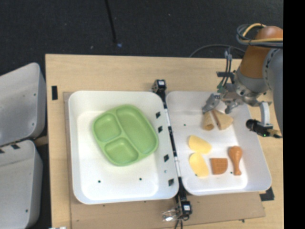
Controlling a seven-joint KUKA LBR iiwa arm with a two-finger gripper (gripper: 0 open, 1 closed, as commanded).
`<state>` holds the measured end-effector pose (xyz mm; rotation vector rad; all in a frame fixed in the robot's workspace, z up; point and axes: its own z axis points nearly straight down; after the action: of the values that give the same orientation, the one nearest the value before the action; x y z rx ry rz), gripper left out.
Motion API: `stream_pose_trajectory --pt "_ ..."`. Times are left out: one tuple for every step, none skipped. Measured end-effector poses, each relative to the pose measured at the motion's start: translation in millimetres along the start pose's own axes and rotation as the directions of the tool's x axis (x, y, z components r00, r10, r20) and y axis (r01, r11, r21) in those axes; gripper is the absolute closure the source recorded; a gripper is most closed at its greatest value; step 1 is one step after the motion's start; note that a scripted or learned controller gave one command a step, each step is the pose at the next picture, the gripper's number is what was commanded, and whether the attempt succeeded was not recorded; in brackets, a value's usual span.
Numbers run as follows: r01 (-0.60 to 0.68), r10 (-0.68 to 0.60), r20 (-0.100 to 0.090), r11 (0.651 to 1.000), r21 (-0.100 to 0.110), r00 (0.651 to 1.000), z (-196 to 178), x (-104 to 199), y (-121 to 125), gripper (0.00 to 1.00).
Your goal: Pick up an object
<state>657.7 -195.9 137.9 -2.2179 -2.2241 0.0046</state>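
While reaching in above the right bin [248, 175], arm angled downward, gripper [220, 104] fingers spread apart, hovering just over tan wedge pieces [217, 120] directly beneath; no legible markings.

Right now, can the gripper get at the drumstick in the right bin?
Probably yes. The gripper hangs over the tan wedge pieces at the right bin's far end. The drumstick lies nearer the front, apart from the orange piece, nothing above it.
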Motion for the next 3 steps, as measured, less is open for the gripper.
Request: stream_pose_trajectory --pt "0.001 -0.001 0.008 1.0 -0.016 1.0 31 -3 4 0.0" --pt "0.004 -0.003 0.011 1.0 -0.027 1.0 14 -4 7 1.0" --pt "0.001 -0.001 0.001 1.0 -0.01 1.0 -51 -8 11 1.0"
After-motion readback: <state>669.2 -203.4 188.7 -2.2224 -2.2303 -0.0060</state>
